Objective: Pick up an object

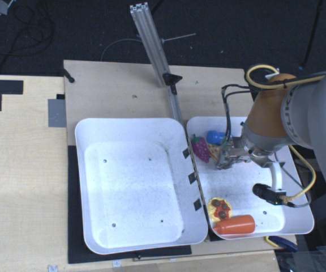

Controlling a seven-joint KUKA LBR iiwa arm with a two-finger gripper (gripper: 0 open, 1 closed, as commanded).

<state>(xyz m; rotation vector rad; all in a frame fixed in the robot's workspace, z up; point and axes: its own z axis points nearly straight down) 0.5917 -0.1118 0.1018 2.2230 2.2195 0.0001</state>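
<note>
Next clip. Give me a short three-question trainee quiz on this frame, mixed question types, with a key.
1. True or false: the orange sausage lies in the left bin.
2. Multiple choice: the gripper is nearest which item? A) the blue ball B) the orange sausage C) the yellow toy
3. Short answer: which item lies against the divider wall at the far end of the right bin?

Key
1. False; it lies at the near edge of the right bin.
2. A.
3. The purple grapes.
</note>
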